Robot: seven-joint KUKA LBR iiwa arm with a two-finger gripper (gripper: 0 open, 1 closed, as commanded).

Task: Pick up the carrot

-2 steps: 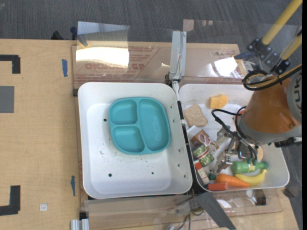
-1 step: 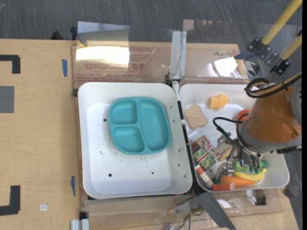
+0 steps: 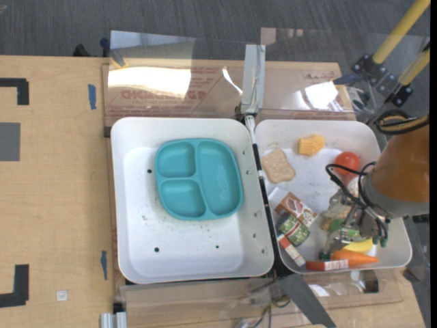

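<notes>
The carrot (image 3: 356, 257) lies at the near right corner of the right bin (image 3: 390, 141), against its front wall among clutter; the gripper (image 3: 355, 225) hangs just above it, its state impossible to tell; best to descend straight and close across the carrot's width.

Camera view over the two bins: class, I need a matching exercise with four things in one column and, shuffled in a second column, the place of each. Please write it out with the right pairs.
Things
1. teal divided plate
2. carrot
3. tomato
4. cracker

Places
A. right bin, near front edge, just below the gripper
B. right bin, at its left side beside the divider
C. middle of the left bin
D. right bin, by the arm's orange band

Pairs: 1-C, 2-A, 3-D, 4-B
</notes>
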